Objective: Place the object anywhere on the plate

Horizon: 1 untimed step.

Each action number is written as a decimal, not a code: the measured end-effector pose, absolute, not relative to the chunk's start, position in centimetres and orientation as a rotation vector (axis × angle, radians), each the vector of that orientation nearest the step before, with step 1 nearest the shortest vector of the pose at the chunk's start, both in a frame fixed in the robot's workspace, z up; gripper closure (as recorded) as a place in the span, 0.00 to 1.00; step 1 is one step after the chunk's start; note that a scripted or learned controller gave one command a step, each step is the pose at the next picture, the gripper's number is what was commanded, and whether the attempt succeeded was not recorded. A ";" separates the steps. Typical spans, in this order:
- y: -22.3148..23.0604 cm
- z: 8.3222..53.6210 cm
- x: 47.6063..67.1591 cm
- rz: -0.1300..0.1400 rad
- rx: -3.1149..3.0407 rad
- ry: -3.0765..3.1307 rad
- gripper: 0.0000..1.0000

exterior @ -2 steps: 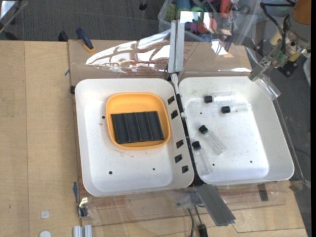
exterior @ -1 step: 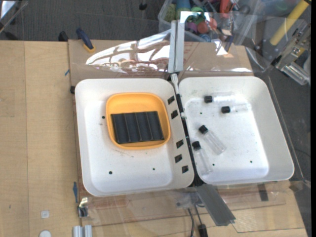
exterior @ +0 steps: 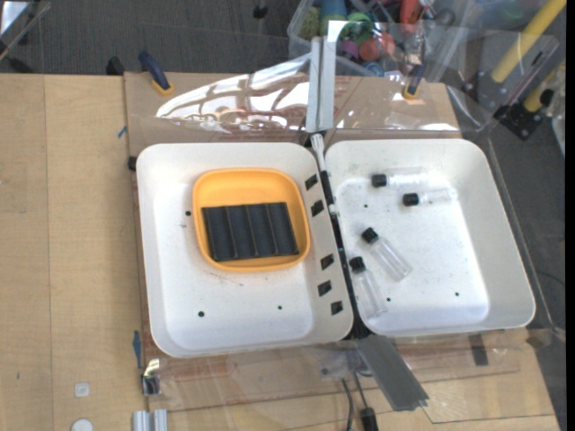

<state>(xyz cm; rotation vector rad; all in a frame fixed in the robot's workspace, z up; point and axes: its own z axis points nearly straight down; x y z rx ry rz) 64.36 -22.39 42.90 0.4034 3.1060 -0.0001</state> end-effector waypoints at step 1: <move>-22.2 43.5 64.2 -0.001 0.010 3.131 1.00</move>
